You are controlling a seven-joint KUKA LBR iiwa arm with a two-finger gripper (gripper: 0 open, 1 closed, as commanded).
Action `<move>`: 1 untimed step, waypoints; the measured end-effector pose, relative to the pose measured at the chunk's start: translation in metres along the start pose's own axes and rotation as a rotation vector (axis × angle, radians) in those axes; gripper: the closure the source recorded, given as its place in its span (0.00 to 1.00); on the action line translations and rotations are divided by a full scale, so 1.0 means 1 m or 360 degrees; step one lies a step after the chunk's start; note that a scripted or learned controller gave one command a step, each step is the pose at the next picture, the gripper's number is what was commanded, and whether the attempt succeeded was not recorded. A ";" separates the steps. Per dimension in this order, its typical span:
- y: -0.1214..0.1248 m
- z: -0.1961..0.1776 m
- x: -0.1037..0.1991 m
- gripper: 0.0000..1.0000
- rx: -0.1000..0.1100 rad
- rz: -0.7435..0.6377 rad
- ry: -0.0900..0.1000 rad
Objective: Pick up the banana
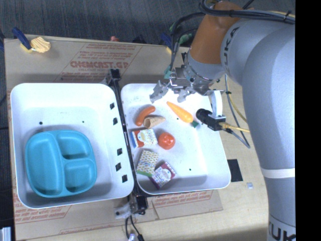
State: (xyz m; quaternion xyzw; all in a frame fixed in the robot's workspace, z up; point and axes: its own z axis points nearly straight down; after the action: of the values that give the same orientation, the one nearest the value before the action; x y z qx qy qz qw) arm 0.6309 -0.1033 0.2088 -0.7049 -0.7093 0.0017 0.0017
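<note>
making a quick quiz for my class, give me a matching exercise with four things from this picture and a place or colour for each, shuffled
Things:
1. divided plate
2. tomato
3. carrot
4. gripper

Descriptions:
A. red, near the middle of the right bin
B. blue, in the left bin
C. above the far end of the right bin
D. orange, lying slantwise in the right bin

Pairs: 1-B, 2-A, 3-D, 4-C

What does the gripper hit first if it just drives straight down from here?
Likely bare floor of the right bin, near its back wall. The gripper hangs above that end; the carrot and sausage lie just in front. Depth is unclear from this slant, so the carrot could be clipped.
</note>
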 end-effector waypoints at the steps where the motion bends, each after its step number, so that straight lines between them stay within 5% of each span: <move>1: -0.111 0.067 0.010 0.00 0.0004 -0.0099 0.0002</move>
State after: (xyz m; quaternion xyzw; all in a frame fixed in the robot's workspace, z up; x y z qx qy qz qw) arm 0.5192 -0.0941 0.1426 -0.6825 -0.7309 0.0022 0.0031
